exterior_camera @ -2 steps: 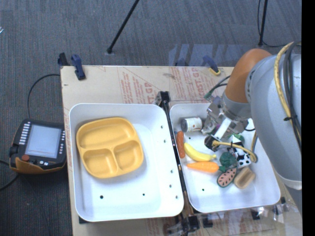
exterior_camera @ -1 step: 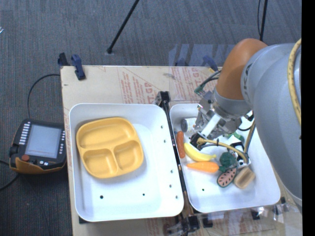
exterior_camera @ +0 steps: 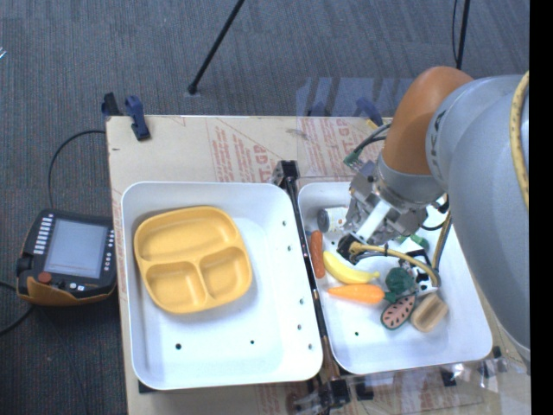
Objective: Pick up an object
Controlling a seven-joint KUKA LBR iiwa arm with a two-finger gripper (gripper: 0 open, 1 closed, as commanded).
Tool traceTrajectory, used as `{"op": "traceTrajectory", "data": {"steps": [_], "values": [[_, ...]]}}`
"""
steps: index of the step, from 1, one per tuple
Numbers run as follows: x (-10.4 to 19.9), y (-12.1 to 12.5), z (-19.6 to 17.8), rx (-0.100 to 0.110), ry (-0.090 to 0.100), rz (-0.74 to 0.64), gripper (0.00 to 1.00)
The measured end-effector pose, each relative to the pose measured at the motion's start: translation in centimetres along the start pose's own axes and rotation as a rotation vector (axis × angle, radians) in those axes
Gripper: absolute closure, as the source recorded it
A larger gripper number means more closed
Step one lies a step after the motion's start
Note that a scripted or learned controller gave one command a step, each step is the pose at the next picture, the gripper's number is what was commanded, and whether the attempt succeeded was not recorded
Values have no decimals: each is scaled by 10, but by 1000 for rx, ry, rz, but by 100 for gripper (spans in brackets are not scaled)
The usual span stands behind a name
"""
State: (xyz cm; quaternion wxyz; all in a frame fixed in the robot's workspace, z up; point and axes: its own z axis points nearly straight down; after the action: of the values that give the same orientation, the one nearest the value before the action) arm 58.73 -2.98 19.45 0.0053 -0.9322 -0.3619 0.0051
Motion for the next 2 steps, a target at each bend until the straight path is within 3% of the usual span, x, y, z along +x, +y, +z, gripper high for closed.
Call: {"op": "traceTrajectory", "data": {"steps": [1, 2], "values": [[-29, 7, 9, -3, 2, 543, 100], [-41, 121, -34, -10, 6, 296, 100]]}}
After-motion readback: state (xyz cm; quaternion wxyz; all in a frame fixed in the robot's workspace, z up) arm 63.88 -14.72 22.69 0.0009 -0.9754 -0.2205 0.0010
